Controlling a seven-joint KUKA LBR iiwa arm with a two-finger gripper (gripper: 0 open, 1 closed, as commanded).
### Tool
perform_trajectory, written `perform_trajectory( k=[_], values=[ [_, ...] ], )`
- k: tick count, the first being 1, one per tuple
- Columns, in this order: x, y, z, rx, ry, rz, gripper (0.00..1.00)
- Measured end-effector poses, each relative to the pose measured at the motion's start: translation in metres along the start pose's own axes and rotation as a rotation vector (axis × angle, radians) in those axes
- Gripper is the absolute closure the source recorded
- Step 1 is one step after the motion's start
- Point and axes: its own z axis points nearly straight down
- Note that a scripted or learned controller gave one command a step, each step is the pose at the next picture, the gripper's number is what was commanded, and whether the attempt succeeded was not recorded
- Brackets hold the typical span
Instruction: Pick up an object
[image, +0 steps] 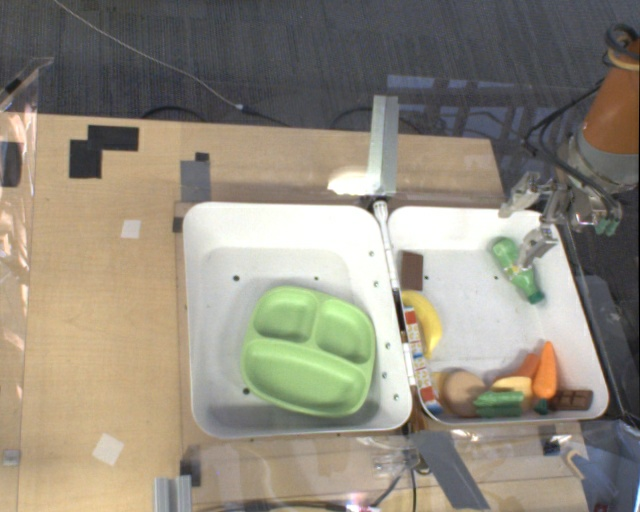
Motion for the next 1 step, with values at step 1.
perform_trajectory(
  k=[1],
  values=[
    [-0.0027, -0.0162, 0.1121, 0.002, -0.006, -0.086, 0.0]
  ],
)
